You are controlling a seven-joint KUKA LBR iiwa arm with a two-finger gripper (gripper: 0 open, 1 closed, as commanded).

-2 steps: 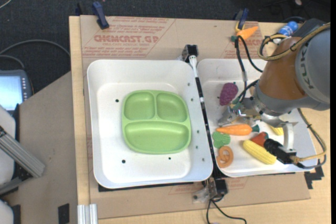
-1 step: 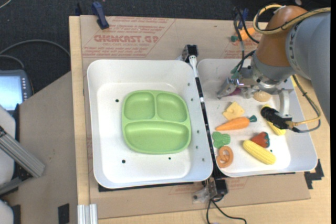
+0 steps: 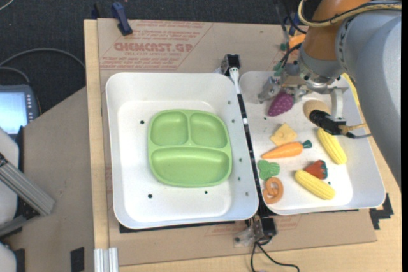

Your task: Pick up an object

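The robot's gripper (image 3: 280, 89) hangs low over purple grapes (image 3: 281, 104) in the right bin (image 3: 363, 197), apparently lining up a grab; whether it grips them cannot be told.

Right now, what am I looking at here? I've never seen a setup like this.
One camera looks down at a slant on a bench with two white bins. The grey machine with the orange band is a robot arm reaching in from the right. Its gripper hangs over purple toy grapes in the right bin; a grasp isn't clear. Around them lie toy foods: a carrot, cheese and two corn cobs. The left bin holds a green divided plate.
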